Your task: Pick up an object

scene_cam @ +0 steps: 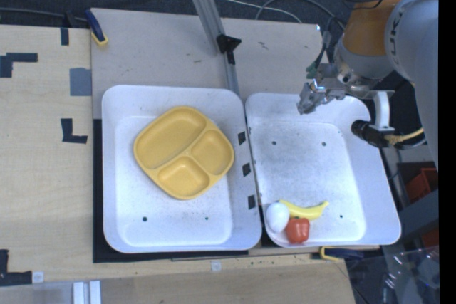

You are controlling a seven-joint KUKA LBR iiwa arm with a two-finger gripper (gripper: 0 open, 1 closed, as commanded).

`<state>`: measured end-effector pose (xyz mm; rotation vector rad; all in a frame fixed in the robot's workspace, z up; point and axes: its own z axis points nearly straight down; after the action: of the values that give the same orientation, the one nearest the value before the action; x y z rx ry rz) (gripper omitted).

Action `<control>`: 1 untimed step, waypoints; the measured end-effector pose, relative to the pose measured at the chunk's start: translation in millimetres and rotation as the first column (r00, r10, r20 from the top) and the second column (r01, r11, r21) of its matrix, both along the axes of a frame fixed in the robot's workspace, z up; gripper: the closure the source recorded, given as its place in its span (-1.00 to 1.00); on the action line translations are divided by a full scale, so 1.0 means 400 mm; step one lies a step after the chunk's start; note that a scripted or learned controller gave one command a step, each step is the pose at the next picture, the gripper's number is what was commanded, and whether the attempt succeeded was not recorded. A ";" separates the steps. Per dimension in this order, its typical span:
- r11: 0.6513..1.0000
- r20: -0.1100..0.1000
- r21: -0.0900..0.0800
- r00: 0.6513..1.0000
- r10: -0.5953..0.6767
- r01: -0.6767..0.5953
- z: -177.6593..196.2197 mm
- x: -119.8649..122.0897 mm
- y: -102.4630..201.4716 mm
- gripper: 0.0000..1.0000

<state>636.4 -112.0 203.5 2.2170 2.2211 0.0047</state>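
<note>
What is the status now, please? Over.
Gripper above right bin's far edge, holding nothing. Banana, white ball, red object in near corner. Nothing between.

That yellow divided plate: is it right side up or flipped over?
Right side up. The yellow plate lies flat in the left bin, its three hollow compartments facing upward.

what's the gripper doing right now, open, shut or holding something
gripper: cannot be told; it hangs over the far edge of the right bin, nothing seen in it.
</note>
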 end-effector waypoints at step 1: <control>1.000 -0.003 0.003 1.000 0.005 -0.005 0.036 0.011 0.134 1.00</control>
<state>640.8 -58.4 218.0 2.2145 2.2296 0.0037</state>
